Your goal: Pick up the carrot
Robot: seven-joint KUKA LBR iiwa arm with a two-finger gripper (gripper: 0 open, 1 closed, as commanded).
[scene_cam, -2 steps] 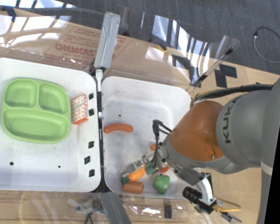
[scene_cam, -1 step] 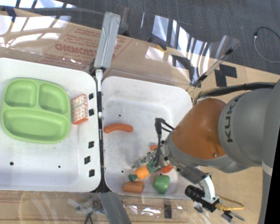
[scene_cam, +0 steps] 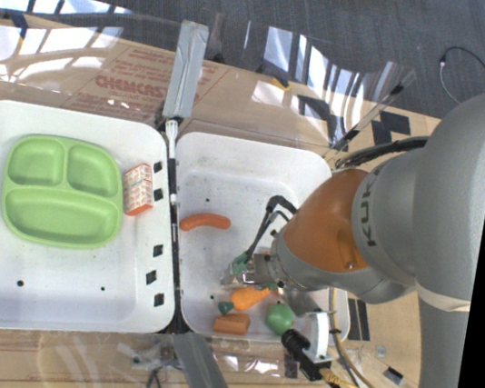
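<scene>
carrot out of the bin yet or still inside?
Inside. The carrot lies on the right bin's floor near its front wall, under the gripper.

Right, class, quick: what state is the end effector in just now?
End effector: down over the carrot in the right bin; open or shut cannot be told.

carrot (scene_cam: 249, 298) hemmed by green ball (scene_cam: 279, 317), sausage (scene_cam: 231, 324)

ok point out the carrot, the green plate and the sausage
carrot (scene_cam: 249, 298), camera view, middle of its orange body
green plate (scene_cam: 60, 216), camera view, floor of its large compartment
sausage (scene_cam: 205, 222), camera view, middle of its length
</scene>
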